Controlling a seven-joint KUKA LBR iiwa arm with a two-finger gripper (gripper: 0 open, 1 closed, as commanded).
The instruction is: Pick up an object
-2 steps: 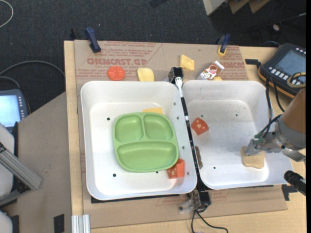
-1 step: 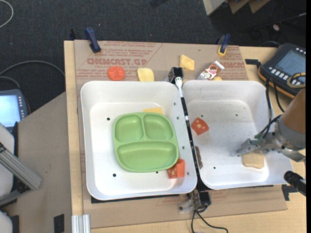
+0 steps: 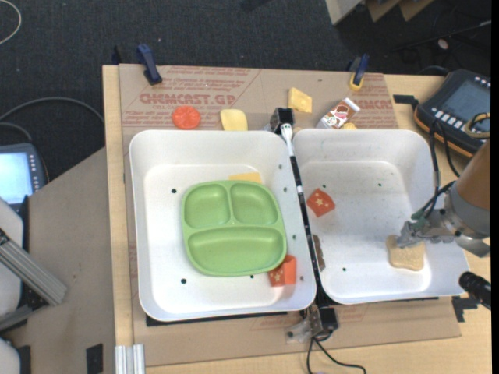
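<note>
In the right bin (image 3: 366,287) a tan, bread-like piece (image 3: 407,257) lies near the front right corner. My gripper (image 3: 413,237) is low in that bin, right at the tan piece's back edge and touching or nearly touching it. The grey arm (image 3: 475,209) comes in over the bin's right wall. A small red piece (image 3: 320,202) lies at the right bin's left side, well apart from the gripper.
The left bin (image 3: 152,209) holds a green divided plate (image 3: 233,227), an orange block (image 3: 284,272) at its front right and a yellow piece (image 3: 245,178) behind it. On the cardboard behind the bins lie an orange disc (image 3: 185,117), yellow pieces (image 3: 233,120) and a red-white packet (image 3: 339,114).
</note>
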